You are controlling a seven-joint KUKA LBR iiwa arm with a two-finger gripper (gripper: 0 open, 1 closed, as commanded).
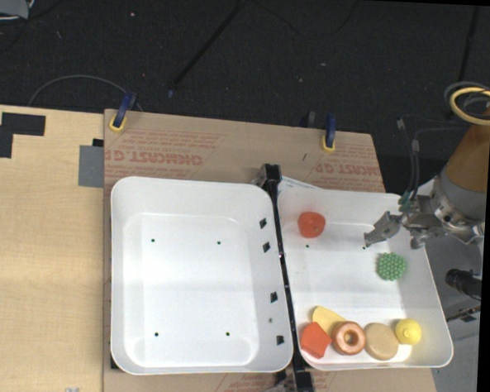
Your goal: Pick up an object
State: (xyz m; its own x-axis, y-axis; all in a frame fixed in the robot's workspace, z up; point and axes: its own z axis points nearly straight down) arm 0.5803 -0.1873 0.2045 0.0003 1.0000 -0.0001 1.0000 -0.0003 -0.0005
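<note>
The hand (398, 228) hung over the right bin (340, 263), just up and left of the green knobbly ball (391, 266). I could not tell its state. Nothing appeared held. The ball looked likely to roll if a descent clipped it off-centre, spoiling the grasp.

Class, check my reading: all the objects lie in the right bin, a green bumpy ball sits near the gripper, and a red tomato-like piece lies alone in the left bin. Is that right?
One detail is wrong. The red tomato-like piece lies in the right bin, near its far left corner, not in the left bin. The camera view shows it. The green bumpy ball does sit near the gripper.
</note>
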